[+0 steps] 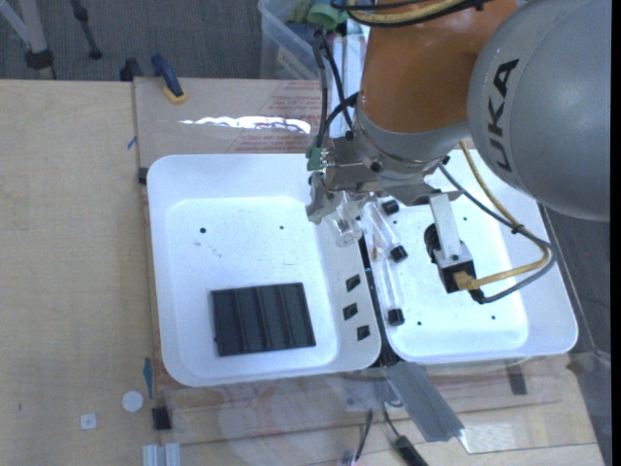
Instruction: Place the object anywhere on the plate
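Grey arm point(543, 85), orange band, yellow cables, black lettering

The bench point(58, 260), pale wood, is carrying two white bins side by side, the left bin point(160, 260) and the right bin point(553, 323) touching along their inner rims. A brown board point(233, 100) is lying under their far edges, a blue clamp point(169, 79) sitting at its corner. Small bits point(131, 402) are lying near the bench's front edge.

Gripper point(374, 260) hangs over seam between both bins; dark ribbed plate point(263, 318) lies flat near left bin's point(175, 260) front edge
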`<act>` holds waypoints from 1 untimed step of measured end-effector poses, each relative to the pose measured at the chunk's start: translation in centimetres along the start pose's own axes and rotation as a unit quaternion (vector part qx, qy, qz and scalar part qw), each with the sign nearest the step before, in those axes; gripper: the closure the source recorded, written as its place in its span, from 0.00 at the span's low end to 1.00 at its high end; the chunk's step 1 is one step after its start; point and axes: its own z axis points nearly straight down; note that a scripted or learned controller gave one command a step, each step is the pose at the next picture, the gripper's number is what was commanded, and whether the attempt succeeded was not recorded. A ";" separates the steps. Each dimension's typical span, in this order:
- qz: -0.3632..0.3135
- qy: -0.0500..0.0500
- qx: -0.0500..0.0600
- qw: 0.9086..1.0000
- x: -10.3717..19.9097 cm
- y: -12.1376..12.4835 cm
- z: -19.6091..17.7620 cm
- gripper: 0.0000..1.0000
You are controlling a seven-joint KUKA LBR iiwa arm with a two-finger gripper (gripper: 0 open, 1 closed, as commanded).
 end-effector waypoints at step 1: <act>-0.275 0.000 -0.002 0.961 3.6 1.2 -2.5 1.00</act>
